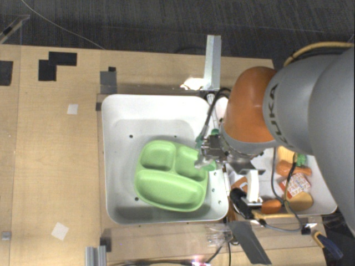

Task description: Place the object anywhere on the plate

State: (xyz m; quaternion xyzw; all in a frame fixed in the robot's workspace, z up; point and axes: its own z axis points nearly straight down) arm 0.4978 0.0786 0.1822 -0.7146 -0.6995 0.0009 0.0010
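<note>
The arm [288, 110] covers most of the right bin [327, 206] and reaches over the wall between the two bins. The left bin [119, 148] holds the plate [166, 187], a green divided tray lying flat toward the bin's right wall and front edge, with one long compartment and two smaller ones. The gripper [208, 154] sits over the plate's right rim, by the small right-hand compartment; whether it is spread or closed cannot be told, and nothing can be seen between its tips.

Which thing is the object is not certain. The right bin shows small items along its front edge: an orange piece [272, 206], a red-and-white packet [298, 184] and a yellowish lump [302, 200], partly hidden by the arm. Judged by looks, these are light toy foods, stiff and somewhat slick. A pinch across the narrow middle would likely hold best; rounded ends could slip out.
</note>
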